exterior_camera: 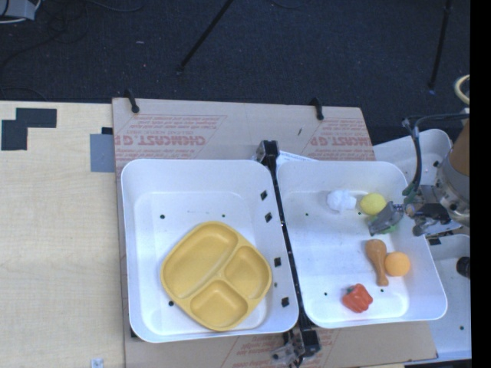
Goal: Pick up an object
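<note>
**Figure: Arm at the right bin's edge before a pick**

The pincer (393, 215) sat at the far right of the right bin (322, 313), low over its rim side, with the grey-and-orange arm (460, 159) entering from the right. Whether it was spread or closed could not be told; a small grey piece at its tip lay close to a yellow ball (374, 203), and nothing was seen gripped. Just left of the ball rested a small white object (341, 200). Nearer the camera lay a tan drumstick-shaped toy (376, 259) touching an orange ball (397, 264), and further forward a red pepper-like toy (357, 298) stood apart from the rest. Any of these could serve as the thing to pick; the yellow ball was nearest to the pincer.

As a judgement, a sound pick would call for centring over one item, descending straight down, and closing across its narrow width. The yellow ball may roll away, and the white object beside it could be nudged. The red toy, isolated and less round, looked the easier target.

The left bin (138, 205) held a yellow divided tray (216, 274) with three compartments. A black divider (280, 236) ran between the bins. Both stood on a cardboard sheet (230, 133) printed in red, upside down to the camera; the letters were too blurred to read surely. The pale wooden counter (54, 244) extended left, bearing dark square marks (31, 125).
</note>
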You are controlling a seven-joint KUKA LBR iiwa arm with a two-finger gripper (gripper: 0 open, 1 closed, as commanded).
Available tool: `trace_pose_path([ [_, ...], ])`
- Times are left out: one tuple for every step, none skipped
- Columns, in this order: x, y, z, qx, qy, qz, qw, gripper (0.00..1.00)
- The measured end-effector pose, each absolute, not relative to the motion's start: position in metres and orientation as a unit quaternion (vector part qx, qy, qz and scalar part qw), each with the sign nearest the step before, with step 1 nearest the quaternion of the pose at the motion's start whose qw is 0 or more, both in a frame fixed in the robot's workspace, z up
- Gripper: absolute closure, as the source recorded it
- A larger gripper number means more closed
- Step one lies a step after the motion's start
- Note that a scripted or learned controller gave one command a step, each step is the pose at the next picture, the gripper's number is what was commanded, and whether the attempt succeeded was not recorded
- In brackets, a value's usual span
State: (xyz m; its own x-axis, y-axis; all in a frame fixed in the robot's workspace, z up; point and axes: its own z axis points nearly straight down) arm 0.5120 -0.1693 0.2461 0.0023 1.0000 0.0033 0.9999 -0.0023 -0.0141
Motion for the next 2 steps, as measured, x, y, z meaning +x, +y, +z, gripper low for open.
trace_pose_path([
  [0.514,-0.169,0.252,-0.707,-0.707,0.0008,0.002,0.00],
  [0.512,-0.177,0.192,-0.707,-0.707,0.0020,0.004,0.00],
])
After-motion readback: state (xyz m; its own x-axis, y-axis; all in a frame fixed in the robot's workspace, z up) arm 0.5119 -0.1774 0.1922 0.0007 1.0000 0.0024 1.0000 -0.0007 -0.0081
